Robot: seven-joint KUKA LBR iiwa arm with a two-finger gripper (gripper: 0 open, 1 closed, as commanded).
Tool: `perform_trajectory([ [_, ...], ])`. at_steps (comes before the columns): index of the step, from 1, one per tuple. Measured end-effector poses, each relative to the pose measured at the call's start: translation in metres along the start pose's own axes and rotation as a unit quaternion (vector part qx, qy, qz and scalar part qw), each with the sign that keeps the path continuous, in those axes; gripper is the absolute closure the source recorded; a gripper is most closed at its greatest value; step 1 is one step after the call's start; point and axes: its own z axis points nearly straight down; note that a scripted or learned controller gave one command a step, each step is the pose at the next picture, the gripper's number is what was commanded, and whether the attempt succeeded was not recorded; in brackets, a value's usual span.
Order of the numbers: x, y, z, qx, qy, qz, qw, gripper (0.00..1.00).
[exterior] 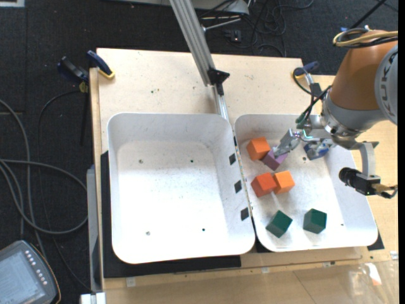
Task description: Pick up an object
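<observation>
- Over the right bin (354, 230), upper part: grey arm (364, 87) with orange band comes in from the right, end effector (283, 149) low in the bin.
- End effector fingers point left and down toward the purple block (273, 161); tips right at the block's upper edge, look to be touching it. Cannot tell if fingers are open or closed, or whether the block sits between them.
- Purple block: lying on the bin floor, tilted, just beside and below-right of an orange block (257, 149) near the bin's left wall.
- Two more orange blocks below it, touching side by side: darker one (264, 184) on the left, lighter one (284, 181) on the right.
- Two dark green blocks near the bin's front edge, apart from each other: one (279, 223) left, one (314, 220) right.
- Left bin (120, 170): white, shallow, speckled, touching the right bin along the middle seam.
- Desk (164, 75): pale top, blue and yellow clamps at the back left corner (95, 62) and back right corner (305, 72).
- Metal pole (193, 33) slants down from the top to the seam between bins.
- Black cables (38, 170) on dark floor left of the desk; grey pendant (25, 277) at the bottom left corner.
</observation>
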Motion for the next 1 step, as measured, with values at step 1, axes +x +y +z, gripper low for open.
perform_trajectory([
  [1, -0.0003, 0.0004, -0.0017, -0.001, 0.0, 0.001, 1.0, 0.0],
])
